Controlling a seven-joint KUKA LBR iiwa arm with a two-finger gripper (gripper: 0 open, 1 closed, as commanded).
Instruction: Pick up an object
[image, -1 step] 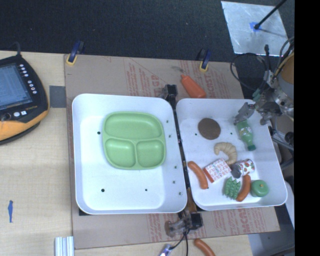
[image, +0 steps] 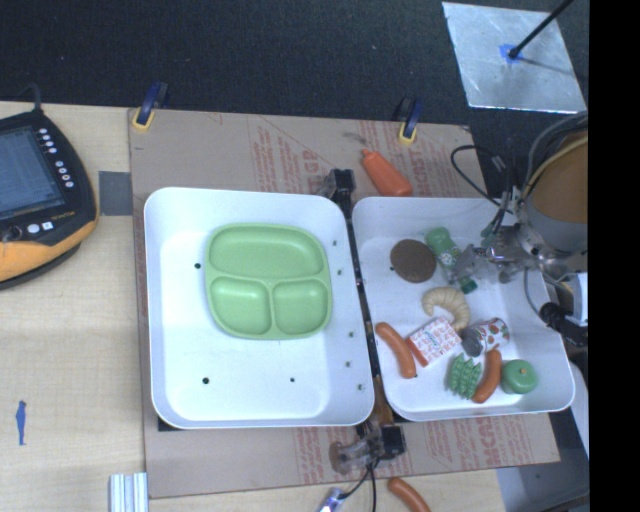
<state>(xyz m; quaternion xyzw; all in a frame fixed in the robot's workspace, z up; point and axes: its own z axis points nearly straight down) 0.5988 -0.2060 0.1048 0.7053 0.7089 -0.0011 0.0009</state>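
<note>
Hovering low over the upper right part of the right bin (image: 560, 400), gripper (image: 468, 268) just beside the brown disc (image: 412, 260) and the small green piece (image: 438, 240), grip itself impossible to call from up here, and nothing seen caught in it. Below it in the same bin, all loose on the floor: cream curl (image: 447, 303), red-and-white packet (image: 435, 340), small can (image: 487, 335), two sausages (image: 397, 350), spiky green piece (image: 463, 377), round green piece (image: 519, 376). Over in the left bin (image: 180, 390), just a green divided plate (image: 268, 280).
</note>
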